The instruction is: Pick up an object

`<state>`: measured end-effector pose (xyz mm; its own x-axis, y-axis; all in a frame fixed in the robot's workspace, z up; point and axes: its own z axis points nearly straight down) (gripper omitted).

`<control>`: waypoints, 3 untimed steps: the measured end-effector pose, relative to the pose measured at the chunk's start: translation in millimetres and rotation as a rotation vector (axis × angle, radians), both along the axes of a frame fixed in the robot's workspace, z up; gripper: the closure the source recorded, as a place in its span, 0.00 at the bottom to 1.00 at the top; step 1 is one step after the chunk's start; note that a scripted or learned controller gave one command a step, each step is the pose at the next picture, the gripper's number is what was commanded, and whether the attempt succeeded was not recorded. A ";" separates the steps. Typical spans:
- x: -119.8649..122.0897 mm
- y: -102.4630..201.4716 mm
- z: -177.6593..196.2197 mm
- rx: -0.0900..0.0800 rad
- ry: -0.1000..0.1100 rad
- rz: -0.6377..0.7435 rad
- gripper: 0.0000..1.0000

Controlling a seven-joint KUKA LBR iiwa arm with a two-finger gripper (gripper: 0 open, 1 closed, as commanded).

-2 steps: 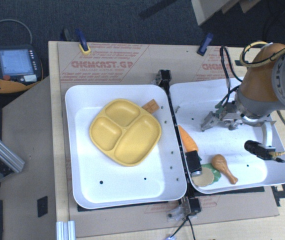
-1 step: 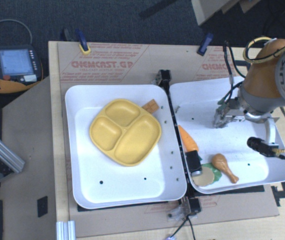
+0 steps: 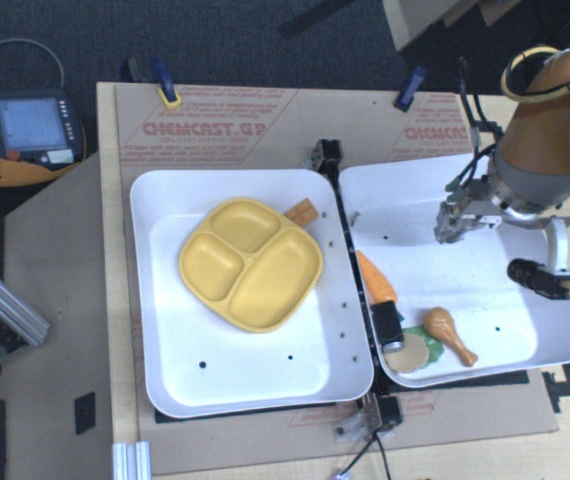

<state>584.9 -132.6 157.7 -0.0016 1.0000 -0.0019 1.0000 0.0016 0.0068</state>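
Along the near edge of the right bin (image 3: 555, 343) lie the pickable things, four by count: one toy drumstick (image 3: 449, 334), tan at the knob and orange-brown toward the tip; one pale green disc (image 3: 412, 356) just beside it on the left; one small black block (image 3: 387, 323) touching the disc's upper edge; and one orange carrot-shaped piece (image 3: 374, 278) running along the divider between the bins. All four crowd the bin's near-left corner, close together, with the drumstick lying farthest right.

Well apart from them, toward the far right part of the same bin, hangs the gripper (image 3: 452, 223) under the grey wrist and orange band of the arm (image 3: 545, 118); whether its fingers are spread or pressed together cannot be told from this angle, and nothing shows between them. A black cylindrical part (image 3: 537, 277) sticks out near the bin's right rim.

Over in the left bin (image 3: 165, 298) sits one yellow divided plate (image 3: 252, 264) with three compartments, and one small brown block (image 3: 302, 212) peeks out at its far right edge. Both bins rest on a cardboard sheet (image 3: 215, 118) held by two blue clamps (image 3: 168, 86). One teach pendant (image 3: 25, 133) lies at the left.
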 end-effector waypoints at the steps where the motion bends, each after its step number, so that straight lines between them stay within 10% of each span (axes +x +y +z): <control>1: 0.3 -5.6 63.4 -0.001 -0.002 -0.001 1.00; 3: -2.9 42.3 91.1 0.005 0.010 0.004 1.00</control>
